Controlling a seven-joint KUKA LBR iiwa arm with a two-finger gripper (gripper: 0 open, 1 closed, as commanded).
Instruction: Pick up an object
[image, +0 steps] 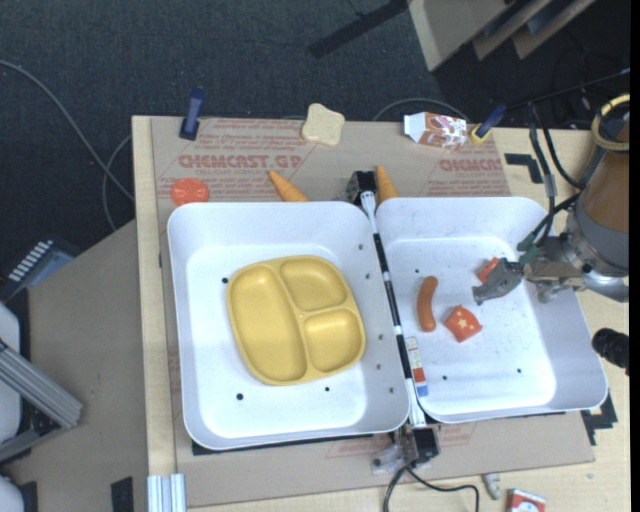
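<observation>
The right bin (560, 385) holds three loose candidates: a sausage (428, 303) lying roughly lengthwise near its left side, a red block (462, 323) just beside the sausage, and a small orange-red piece (488, 268) close against the gripper (497, 283). The left bin (200, 400) carries a yellow divided plate (295, 318), which is well apart from the arm and a poor target. In my judgement the step in hand is the approach to a grasp, nothing being lifted yet. To do it well, the arm should settle on a single item, centre the fingers over it and descend squarely, so that the neighbour is not nudged aside; the red block and sausage lie near enough together that a careless descent could strike both. The small piece at the fingertips is the nearest option, though whether it sits between the fingers or merely beside them cannot be determined. The arm enters from the right, wrist low over the right bin, gripper pointing leftward toward the bin's centre. Whether the fingers are spread or pressed together cannot be told from this view.
</observation>
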